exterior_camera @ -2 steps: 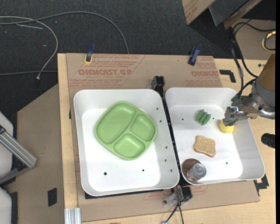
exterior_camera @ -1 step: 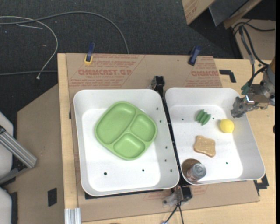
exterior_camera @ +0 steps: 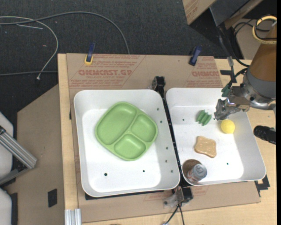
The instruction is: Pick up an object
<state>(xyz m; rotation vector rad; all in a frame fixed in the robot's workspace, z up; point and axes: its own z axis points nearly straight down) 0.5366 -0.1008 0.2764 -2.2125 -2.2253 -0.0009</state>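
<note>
Floor: dark carpet (exterior_camera: 145, 26) with grey cables (exterior_camera: 48, 30) trailing at 10 to 11 o'clock. A metal rail (exterior_camera: 15, 149) sits at 9 o'clock off the bench. Bench surface: brown cardboard sheet (exterior_camera: 131, 70), printed red lettering, held by two blue clamps (exterior_camera: 90, 52) along its 12 o'clock edge.

Left bin (exterior_camera: 88, 176): white, shallow, holds one green sectioned plate (exterior_camera: 126, 130), three compartments, lying flat near the centre.

Right bin (exterior_camera: 250, 162): white, touching the left bin along a black seam. Contents: green ridged item (exterior_camera: 203, 117) at the bin's 11 o'clock; tan bread-shaped piece (exterior_camera: 206, 146) centre; small jar with metallic top (exterior_camera: 195, 171) at 7 o'clock; yellow ball (exterior_camera: 227, 126) at 1 o'clock.

Gripper (exterior_camera: 221, 113): just above the yellow ball, between it and the green item; whether the pincer is apart or together cannot be told. Nothing seen clamped. Cardboard box (exterior_camera: 197, 9) at 1 o'clock
</note>
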